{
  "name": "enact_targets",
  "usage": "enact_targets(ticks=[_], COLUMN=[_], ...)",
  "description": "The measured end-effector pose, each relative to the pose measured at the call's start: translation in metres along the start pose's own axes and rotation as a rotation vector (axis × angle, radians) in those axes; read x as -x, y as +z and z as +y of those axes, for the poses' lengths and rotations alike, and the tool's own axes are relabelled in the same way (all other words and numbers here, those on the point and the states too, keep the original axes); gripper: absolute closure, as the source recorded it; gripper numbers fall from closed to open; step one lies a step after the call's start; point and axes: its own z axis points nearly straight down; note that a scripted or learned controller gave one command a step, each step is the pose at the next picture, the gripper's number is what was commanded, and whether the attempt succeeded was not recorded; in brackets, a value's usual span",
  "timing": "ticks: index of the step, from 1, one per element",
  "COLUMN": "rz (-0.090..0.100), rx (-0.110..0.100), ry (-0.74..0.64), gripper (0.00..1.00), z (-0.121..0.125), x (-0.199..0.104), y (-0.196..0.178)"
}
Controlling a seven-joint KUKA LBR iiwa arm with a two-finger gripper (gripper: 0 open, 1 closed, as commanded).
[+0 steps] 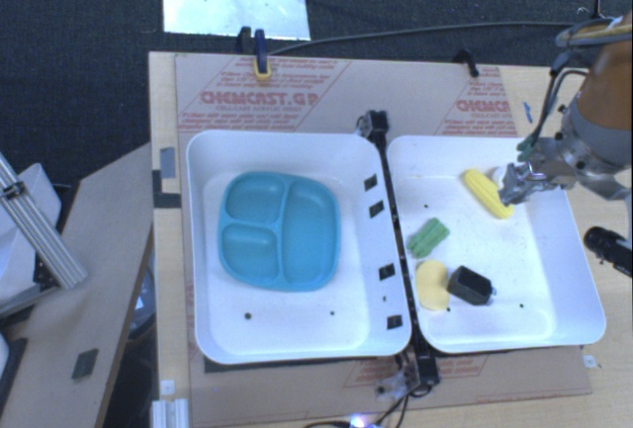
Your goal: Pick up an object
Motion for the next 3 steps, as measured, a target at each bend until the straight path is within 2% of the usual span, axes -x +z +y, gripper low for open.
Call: enact_targets(ticks=[2,3], rz=[0.001,0.002], rx=[0.0,0.0], ry=[-0.001,-0.002], gripper=[1.0,1.0], z=[-0.005,-0.006], x=[-0.104,-0.166], y=[-0.002,0.009])
